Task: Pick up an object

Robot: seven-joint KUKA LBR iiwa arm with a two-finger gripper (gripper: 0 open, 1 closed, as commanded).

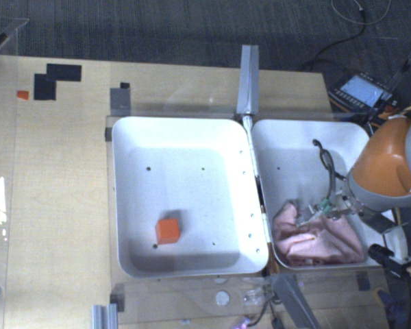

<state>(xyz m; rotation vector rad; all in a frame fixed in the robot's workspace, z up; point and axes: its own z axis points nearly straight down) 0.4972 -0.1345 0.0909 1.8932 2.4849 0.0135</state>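
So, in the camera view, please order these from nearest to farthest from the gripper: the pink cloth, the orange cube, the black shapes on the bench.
Measured from the gripper, low in the right bin:
1. Pink cloth, right bin, just under the gripper.
2. Orange cube, left bin, near its front.
3. Black shapes, on the bench at far left, toward the back.
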